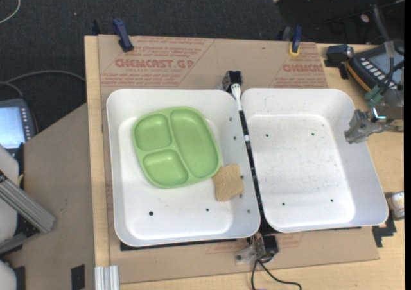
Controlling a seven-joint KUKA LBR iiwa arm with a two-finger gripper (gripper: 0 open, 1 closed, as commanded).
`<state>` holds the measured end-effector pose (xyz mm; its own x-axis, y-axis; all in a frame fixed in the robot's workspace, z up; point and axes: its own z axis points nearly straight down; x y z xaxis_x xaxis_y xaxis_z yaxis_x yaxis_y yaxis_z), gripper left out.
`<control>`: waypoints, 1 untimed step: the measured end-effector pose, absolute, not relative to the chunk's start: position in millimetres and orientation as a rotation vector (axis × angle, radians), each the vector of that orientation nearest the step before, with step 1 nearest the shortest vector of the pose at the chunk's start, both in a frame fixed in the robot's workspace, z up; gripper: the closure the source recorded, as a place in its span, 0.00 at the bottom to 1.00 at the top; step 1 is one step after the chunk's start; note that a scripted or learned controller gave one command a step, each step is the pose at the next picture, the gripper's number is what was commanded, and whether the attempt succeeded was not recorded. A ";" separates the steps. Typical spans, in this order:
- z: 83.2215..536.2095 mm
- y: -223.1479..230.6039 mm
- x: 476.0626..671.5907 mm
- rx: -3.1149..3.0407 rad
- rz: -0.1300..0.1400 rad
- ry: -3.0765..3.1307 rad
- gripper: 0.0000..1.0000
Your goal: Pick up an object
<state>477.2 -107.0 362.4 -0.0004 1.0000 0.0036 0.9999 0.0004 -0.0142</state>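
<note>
Nearest the lens, the left bin (122, 218) holds a green divided plate (176, 147) with a tan sponge-like square (228, 183) touching its lower right edge. Both lie well to the left of the gripper (361, 127), across the right bin (359, 208). That gripper hangs at the right bin's far right rim, reaching in from the right; its opening cannot be judged. Nothing sits between its tips.

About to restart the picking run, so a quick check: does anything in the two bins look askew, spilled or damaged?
Nothing looks damaged. The green divided plate lies flat but turned at an angle in the left bin, and a tan sponge-like piece sits against its lower right corner. The right bin shows only small dark specks on its floor.
</note>
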 end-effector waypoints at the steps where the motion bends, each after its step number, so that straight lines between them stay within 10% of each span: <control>1: 545.1 -65.9 500.7 -2.228 -0.023 -2.240 1.00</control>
<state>500.7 -65.9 545.1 -0.0054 1.0000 -0.0019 0.9997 0.0054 0.0225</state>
